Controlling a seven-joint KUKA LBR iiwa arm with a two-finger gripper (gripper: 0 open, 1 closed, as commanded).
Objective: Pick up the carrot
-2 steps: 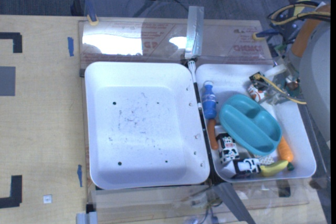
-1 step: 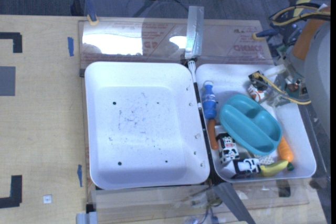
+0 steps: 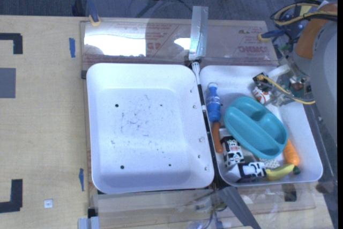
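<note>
**Q:** Bench, two white bins: where does your claw stand?

**A:** Gripper [image 3: 270, 88] hangs over the right bin's [image 3: 310, 115] far corner. You cannot tell whether it is open or closed, and nothing is seen in it. The carrot [image 3: 291, 154] lies well apart, near the front wall.

**Q:** Risks?

**A:** The carrot is wedged against a teal dish [image 3: 256, 125], with a banana [image 3: 281, 171] just beside it. You would likely strike the dish rim or take the banana. An orange stick [image 3: 216, 137] by the blue bottle [image 3: 213, 102] may mislead you.
</note>
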